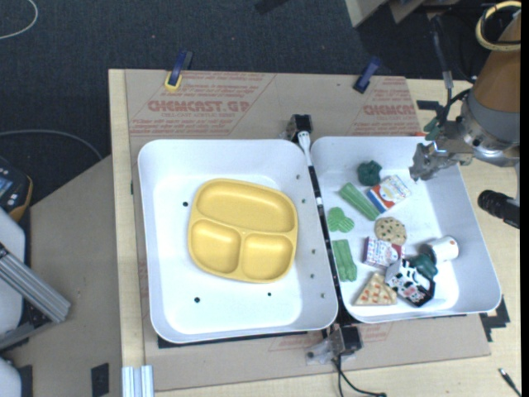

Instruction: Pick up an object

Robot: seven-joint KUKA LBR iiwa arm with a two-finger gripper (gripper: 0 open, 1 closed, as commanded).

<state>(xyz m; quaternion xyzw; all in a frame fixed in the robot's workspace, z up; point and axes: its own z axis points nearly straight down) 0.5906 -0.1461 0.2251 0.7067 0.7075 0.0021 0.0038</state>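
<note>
Down at the front of the right white bin (pixel 471 300) sits a little orange triangle that looks like a toy pizza slice (pixel 376 291), and right next to it a black-and-white cow-patterned toy (pixel 410 284). Just behind those: a small pink printed card or packet (pixel 381 252), a dark green lump (pixel 425 264), and a white cylinder-ish piece (pixel 445 247). Further back there's a round tan cookie with dark chips (pixel 389 229), a red, white and blue little carton (pixel 388 193), and a dark green blob (pixel 369 172) near the far wall. Three lighter green plastic bits line the left side of that bin: a long ridged strip (pixel 358 200), a short rounded piece (pixel 339 219), and another ridged strip (pixel 344 260) closer to the front.

Left white bin (pixel 157 246) holds a yellow plastic divided plate (pixel 243 229) with three compartments, sitting about in the middle.

Gripper (pixel 425 164) is up at the back right corner of the right bin, hovering over the rim area, just right of the carton. Nothing is visibly between the fingers, but honestly I can't tell whether they're spread or closed from this angle. Grey arm with the orange band (pixel 499 85) comes in from the right.
</note>
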